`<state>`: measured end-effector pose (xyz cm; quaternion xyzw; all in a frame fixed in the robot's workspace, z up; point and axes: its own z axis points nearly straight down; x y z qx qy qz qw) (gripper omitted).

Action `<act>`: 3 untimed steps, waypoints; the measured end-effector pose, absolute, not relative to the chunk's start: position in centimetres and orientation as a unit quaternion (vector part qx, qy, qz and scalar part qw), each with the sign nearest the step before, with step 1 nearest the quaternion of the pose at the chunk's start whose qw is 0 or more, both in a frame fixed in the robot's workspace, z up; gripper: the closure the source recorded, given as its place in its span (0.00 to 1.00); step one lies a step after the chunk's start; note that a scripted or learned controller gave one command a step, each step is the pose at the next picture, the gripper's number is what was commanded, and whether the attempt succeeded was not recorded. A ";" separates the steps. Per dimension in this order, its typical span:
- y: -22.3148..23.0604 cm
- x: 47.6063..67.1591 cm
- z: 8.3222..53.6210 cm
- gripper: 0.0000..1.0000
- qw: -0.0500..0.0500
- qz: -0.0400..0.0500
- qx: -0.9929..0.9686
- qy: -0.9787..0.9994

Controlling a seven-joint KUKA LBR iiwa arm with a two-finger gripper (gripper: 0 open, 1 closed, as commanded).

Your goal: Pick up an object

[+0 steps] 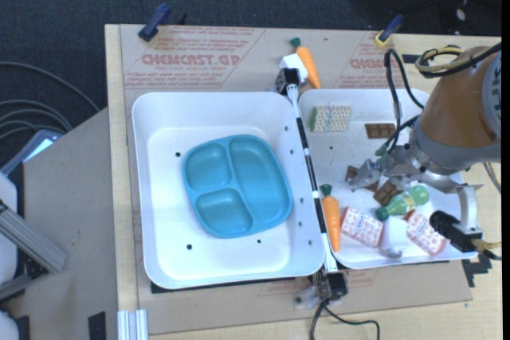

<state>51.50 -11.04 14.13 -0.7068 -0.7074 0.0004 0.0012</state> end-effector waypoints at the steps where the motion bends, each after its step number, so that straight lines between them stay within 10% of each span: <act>1: -11.3 55.9 8.4 0.00 0.000 0.000 -0.707 -0.707; 2: -11.3 56.0 9.5 1.00 -0.001 -0.001 -0.707 -0.707; 3: -5.8 53.6 18.9 1.00 0.000 0.000 -0.707 -0.708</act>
